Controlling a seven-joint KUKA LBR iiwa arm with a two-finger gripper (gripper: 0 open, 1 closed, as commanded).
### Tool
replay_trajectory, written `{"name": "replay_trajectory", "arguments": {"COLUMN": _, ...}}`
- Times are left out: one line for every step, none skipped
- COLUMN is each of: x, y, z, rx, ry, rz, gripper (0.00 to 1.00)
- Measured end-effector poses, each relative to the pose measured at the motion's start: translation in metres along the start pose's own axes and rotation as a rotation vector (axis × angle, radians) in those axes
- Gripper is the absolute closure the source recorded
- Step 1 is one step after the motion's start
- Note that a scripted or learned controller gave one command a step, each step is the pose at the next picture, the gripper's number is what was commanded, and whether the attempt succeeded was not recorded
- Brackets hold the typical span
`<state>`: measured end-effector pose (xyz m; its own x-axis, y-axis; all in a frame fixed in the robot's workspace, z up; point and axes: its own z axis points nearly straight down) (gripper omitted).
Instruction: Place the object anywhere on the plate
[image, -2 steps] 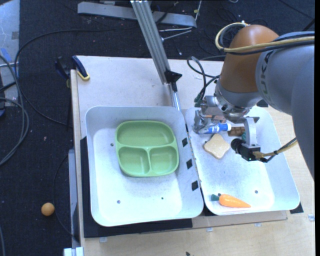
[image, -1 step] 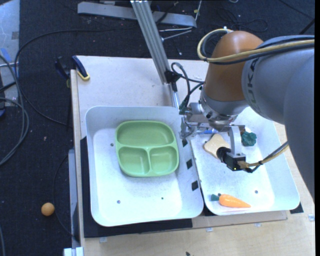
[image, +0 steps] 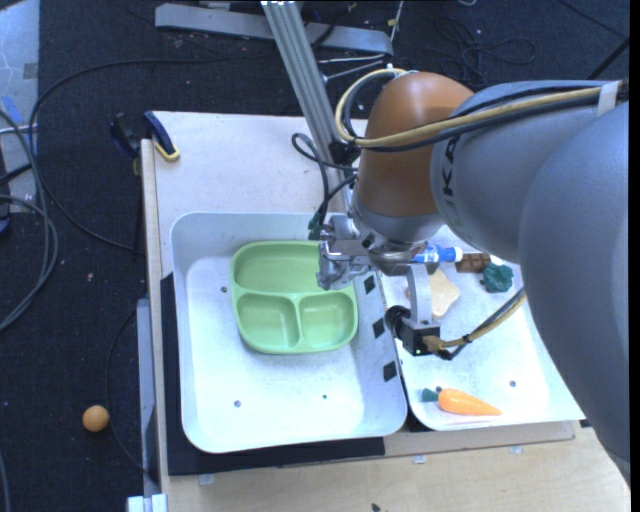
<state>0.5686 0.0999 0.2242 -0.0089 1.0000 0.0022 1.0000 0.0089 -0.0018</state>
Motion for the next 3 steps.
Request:
{"name": "replay_trajectory", "arguments": {"x": 0.046, "y": -0.019, "z": 0.004, "rx": 0.001, "ry": -0.001, "rz": 0.001, "gripper": 1.00}}
{"name": "replay_trajectory", "arguments": {"x": 0.077, "y": -0.014, "z": -0.013, "rx": -0.003, "ry": -0.001, "rz": 0.002, "gripper": 1.00}}
{"name": "replay_trajectory", "arguments": {"x": 0.075, "y": -0.014, "z": -0.012, "rx": -0.001, "ry": -0.002, "rz": 0.006, "gripper": 0.00}}
